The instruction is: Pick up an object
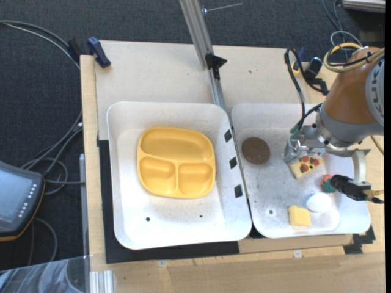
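In the right bin (269, 221), my gripper (299, 152) hangs low at the end of the grey and orange arm (348, 102). Right beneath and just in front of it lies a small pizza-slice toy (307, 166), tan with red spots, partly covered by the gripper. A brown round disc (255, 151) lies to the gripper's left. A white ball (318, 202) and a yellow cheese-like block (299, 216) sit near the bin's front. A small red and green piece (328, 182) lies to the right of the pizza slice.
The left bin (122, 224) holds a yellow divided plate (176, 162). A metal pole (195, 17) slants up from the bins' shared edge. Cables (305, 72) trail behind the right bin, and a black part (351, 189) juts in beside the ball.
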